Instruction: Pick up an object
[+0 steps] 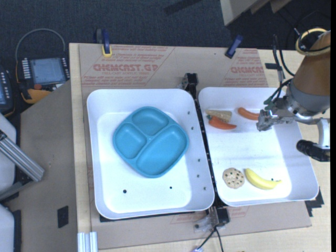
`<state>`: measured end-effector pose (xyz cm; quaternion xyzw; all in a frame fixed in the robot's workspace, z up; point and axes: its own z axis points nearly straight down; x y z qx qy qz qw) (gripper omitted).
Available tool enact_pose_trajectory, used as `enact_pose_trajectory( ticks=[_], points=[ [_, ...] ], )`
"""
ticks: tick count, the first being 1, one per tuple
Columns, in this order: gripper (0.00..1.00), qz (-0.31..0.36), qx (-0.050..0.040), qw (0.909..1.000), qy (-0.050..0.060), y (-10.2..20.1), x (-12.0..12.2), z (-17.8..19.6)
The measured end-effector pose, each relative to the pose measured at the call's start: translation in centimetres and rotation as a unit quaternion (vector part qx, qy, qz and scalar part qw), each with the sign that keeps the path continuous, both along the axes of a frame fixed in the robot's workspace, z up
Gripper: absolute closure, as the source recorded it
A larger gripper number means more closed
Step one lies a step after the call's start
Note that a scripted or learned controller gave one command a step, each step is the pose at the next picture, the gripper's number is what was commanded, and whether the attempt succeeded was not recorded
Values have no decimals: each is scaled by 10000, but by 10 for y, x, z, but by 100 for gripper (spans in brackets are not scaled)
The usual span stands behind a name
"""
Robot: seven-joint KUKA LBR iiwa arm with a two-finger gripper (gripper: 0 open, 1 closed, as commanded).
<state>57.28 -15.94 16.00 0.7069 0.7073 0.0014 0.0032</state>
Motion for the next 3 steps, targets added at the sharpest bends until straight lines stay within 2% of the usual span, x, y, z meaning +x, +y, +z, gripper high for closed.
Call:
enact_pose_trajectory(
  ticks=[1, 2, 3],
  points=[
    [100, 6, 2, 10000, -3, 7, 0, 46],
    [100, 2, -5, 10000, -17, 2, 0, 110],
    [100, 22, 18, 10000, 32, 45, 4, 107]
  ],
)
